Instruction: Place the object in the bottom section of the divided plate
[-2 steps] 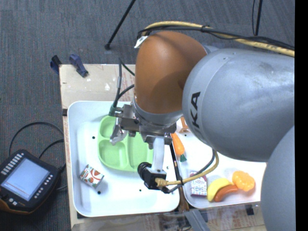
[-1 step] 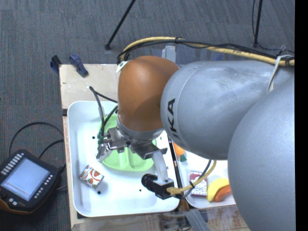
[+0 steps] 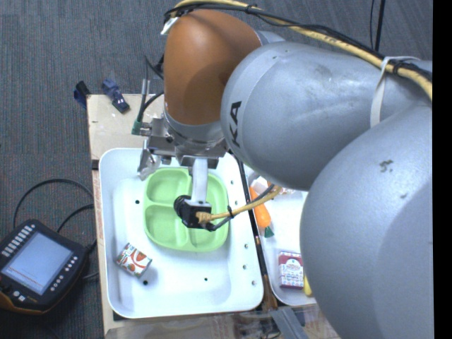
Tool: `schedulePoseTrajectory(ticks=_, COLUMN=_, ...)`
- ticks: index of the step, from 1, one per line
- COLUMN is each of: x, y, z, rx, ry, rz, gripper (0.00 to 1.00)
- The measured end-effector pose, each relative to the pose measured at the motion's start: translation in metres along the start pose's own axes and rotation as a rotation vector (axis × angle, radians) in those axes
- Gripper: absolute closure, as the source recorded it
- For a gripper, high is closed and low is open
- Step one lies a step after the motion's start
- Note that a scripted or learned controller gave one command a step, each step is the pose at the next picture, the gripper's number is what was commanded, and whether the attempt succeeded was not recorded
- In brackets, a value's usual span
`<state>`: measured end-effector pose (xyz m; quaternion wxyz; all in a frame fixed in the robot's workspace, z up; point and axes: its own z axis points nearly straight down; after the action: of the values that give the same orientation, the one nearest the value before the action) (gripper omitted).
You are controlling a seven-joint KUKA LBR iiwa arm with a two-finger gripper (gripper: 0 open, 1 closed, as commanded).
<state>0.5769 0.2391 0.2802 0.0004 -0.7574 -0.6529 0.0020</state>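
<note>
Gripper [image 3: 169, 159], mine, hanging under the orange wrist band over the upper edge of the green divided plate [image 3: 164, 221]; my own wrist hides its tip, so I cannot tell whether it is apart, together or clamped on anything, and nothing is visibly carried. The plate rests in the left bin [image 3: 107, 217], toward its upper middle, with one broad section on the far side and the smaller sections toward the view's lower edge. A small can [image 3: 133, 258] with a red-and-white label is, in my judgement, the thing to be placed. It lies on its side on the bin floor just beside the plate's lower-left corner, apart from the plate. From the gripper it lies down and to the left in the view, across the plate. Its long axis runs aslant, from upper left to lower right, so a grasp would probably have to close across that line. The target section lies between gripper and can, near the can. The right bin [image 3: 277, 295] holds a red box [image 3: 291, 269] and an orange thing [image 3: 263, 217], both well apart from the can.
</note>
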Motion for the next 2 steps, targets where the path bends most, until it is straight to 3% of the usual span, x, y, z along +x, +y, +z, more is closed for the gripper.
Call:
schedulePoseTrajectory(ticks=1, x=0.003, y=-0.009, z=-0.005, rx=0.001, ry=-0.001, rz=0.138, gripper=0.00)
schedulePoseTrajectory(ticks=2, x=0.012, y=0.040, z=0.042, rx=0.000, ry=0.000, rz=-0.030, gripper=0.00)
